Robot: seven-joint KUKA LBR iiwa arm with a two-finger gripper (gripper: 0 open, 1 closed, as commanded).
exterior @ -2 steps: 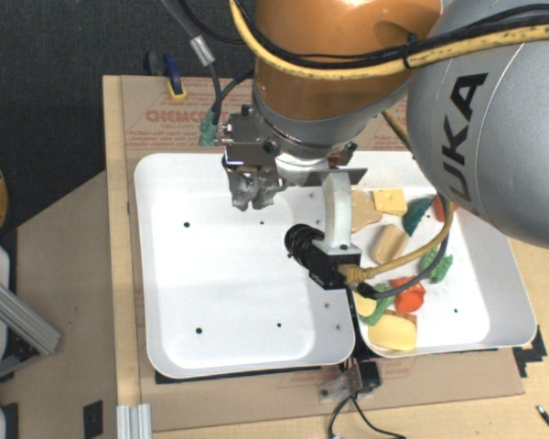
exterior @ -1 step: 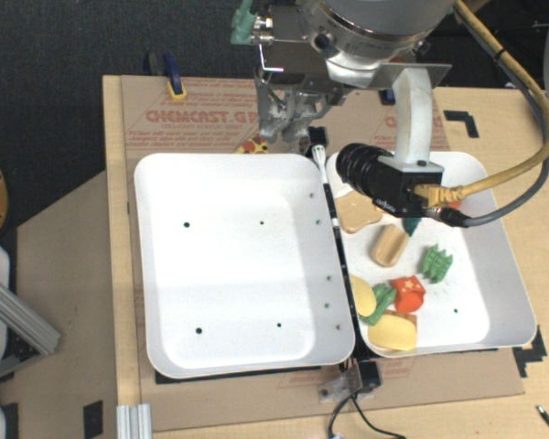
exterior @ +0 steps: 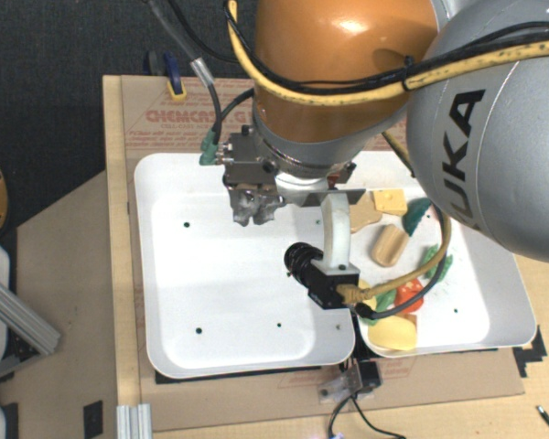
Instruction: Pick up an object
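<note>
My gripper (exterior: 256,207) hangs low over the back middle of the left bin (exterior: 210,286), above bare white floor, with nothing visible in it. The loose objects lie in the right bin (exterior: 480,314): a yellow wedge (exterior: 390,200), a tan cylinder (exterior: 389,244), a tan piece (exterior: 362,212), a teal item (exterior: 417,214), a green strip (exterior: 436,268), a red piece (exterior: 408,294) and a yellow lemon-like shape (exterior: 394,335). The arm's orange band and grey body hide the back of the right bin.
A white bracket with a black camera unit (exterior: 316,277) and cables juts from the wrist over the seam between the bins. Both bins rest on a cardboard sheet (exterior: 128,154). A blue clamp (exterior: 175,79) sits at its back left corner.
</note>
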